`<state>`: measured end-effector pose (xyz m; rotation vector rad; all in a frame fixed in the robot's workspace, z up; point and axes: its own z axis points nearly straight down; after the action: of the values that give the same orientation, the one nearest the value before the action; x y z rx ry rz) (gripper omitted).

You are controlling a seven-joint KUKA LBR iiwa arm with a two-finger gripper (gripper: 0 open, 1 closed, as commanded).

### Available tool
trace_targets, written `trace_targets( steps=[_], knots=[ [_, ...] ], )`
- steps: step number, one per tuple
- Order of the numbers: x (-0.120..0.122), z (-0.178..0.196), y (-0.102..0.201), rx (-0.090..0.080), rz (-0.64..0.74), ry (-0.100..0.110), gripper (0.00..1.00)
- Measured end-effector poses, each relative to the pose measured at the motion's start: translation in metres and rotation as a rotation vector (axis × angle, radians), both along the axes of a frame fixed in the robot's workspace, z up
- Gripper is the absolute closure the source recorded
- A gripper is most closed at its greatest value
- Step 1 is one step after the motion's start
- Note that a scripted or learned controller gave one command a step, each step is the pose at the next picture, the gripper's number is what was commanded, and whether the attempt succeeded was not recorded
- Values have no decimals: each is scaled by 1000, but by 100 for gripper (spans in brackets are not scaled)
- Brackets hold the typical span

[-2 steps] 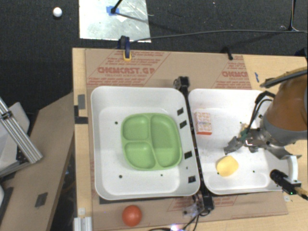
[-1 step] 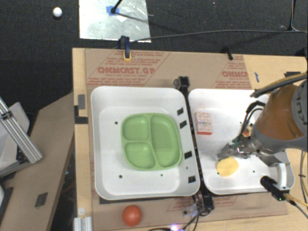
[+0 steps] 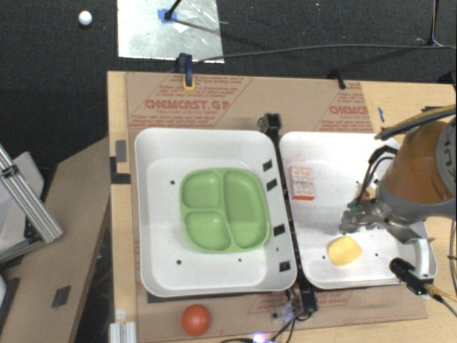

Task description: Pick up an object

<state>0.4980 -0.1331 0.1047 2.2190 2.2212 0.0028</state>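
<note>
A yellow rounded object (image 3: 343, 251) lies near the front of the right bin (image 3: 321, 191). The arm reaches in from the right, its orange band above the wrist at the bin's right side. The gripper (image 3: 352, 222) hangs low over the right bin, just above and slightly right of the yellow object, close to it. A green divided plate (image 3: 225, 210) rests in the middle of the left bin (image 3: 161, 191).
A white label with red print (image 3: 303, 181) lies flat in the right bin's back left. An orange-red ball (image 3: 196, 319) sits on the bench in front of the left bin. Black clips line the wall between the bins.
</note>
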Motion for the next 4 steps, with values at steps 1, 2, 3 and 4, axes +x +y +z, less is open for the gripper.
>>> trace_targets(
  steps=[1,2,3,4],
  knots=[
    [7,47,-6,-2,3,-4,100],
    [14,91,-9,-2,3,-3,100],
    [22,152,-4,-2,4,-6,100],
    [23,196,-5,-2,5,-4,100]
  ],
)
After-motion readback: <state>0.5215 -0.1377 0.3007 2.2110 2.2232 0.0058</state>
